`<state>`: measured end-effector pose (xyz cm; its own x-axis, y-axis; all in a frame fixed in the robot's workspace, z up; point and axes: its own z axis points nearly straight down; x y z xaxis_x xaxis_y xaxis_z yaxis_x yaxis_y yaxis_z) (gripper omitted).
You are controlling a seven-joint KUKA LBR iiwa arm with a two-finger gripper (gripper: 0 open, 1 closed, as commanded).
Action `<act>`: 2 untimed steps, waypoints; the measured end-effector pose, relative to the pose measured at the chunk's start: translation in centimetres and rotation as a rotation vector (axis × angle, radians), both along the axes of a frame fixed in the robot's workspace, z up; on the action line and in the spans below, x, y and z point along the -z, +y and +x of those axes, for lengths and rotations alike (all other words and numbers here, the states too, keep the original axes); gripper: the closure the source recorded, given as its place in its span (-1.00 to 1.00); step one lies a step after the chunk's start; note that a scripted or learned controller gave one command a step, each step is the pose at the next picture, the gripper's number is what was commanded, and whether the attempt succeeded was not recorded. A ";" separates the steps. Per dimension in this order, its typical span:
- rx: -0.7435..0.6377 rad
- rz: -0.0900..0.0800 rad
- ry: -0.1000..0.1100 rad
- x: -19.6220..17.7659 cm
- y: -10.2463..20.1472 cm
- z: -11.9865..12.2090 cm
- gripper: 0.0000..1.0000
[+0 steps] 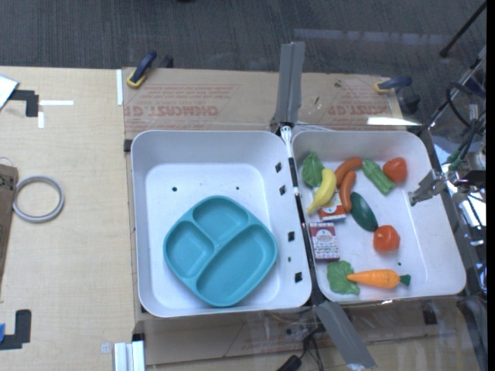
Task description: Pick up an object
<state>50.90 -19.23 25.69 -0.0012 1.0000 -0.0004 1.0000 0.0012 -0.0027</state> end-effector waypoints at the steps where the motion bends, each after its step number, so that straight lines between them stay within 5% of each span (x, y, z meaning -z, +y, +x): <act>1: 0.349 0.000 0.002 9.9 5.6 4.4 -1.00; 2: 0.429 0.000 0.001 16.4 1.6 -3.3 -1.00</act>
